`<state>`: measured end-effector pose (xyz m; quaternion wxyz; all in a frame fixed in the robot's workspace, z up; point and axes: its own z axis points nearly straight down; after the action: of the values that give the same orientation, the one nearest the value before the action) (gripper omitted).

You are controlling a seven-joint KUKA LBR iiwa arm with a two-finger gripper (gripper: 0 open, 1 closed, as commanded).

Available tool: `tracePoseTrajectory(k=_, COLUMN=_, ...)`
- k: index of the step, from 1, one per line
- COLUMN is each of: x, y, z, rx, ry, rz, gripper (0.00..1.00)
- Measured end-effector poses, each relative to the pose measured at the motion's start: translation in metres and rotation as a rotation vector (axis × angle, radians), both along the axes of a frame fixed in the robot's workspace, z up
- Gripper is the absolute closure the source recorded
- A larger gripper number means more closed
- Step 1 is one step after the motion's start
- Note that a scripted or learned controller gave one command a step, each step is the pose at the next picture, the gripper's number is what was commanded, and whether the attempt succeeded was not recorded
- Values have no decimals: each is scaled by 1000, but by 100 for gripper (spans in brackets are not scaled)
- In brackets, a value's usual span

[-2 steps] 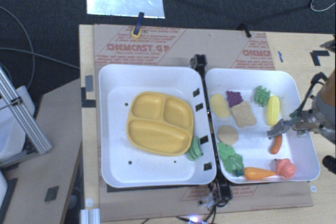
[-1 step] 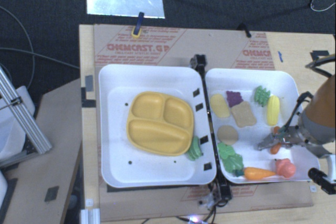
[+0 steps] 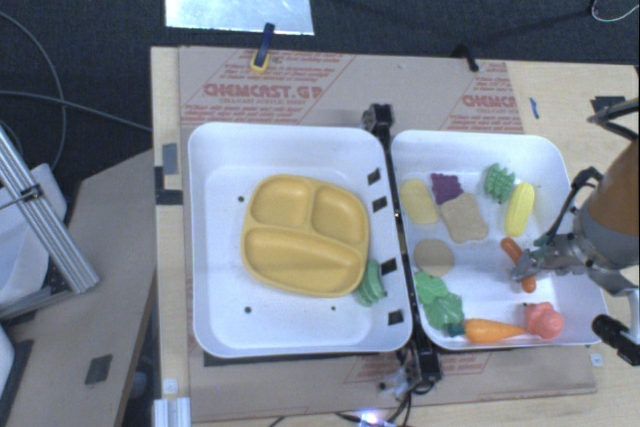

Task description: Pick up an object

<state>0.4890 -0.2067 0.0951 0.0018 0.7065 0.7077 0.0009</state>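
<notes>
Bins sit side by side on the bench: the left bin (image 3: pixel 215 205) carries a yellow divided tray (image 3: pixel 304 235), with a small green toy (image 3: pixel 372 283) touching the tray's lower right corner. The right bin (image 3: pixel 545 153) holds a scatter of toy foods. Along its upper part lie a pale yellow oval piece (image 3: pixel 419 202), a purple grape bunch (image 3: pixel 446 186), a tan bread slice (image 3: pixel 464 217), a green leafy piece (image 3: pixel 499 181) and a yellow corn cob (image 3: pixel 520 207). Lower down are a round tan disc (image 3: pixel 434 257), a green broccoli-like piece (image 3: pixel 438 301), a carrot (image 3: pixel 492 330) lying along the near wall, and a pink piece (image 3: pixel 544 320) just right of the carrot's tip.

Entering from the right, the arm brings the gripper (image 3: pixel 527 267) down over the right bin's right-hand side. A small orange-red sausage-like piece (image 3: pixel 512 248) lies right at the fingertips, and another bit of orange shows just below them. Whether the jaws are wide or narrow, or closed on anything, cannot be told from this camera view.
</notes>
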Motion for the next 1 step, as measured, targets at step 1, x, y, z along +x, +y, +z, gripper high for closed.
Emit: tracePoseTrajectory(k=1, x=12, y=31, z=56, rx=0, ry=-3, rz=6, gripper=100)
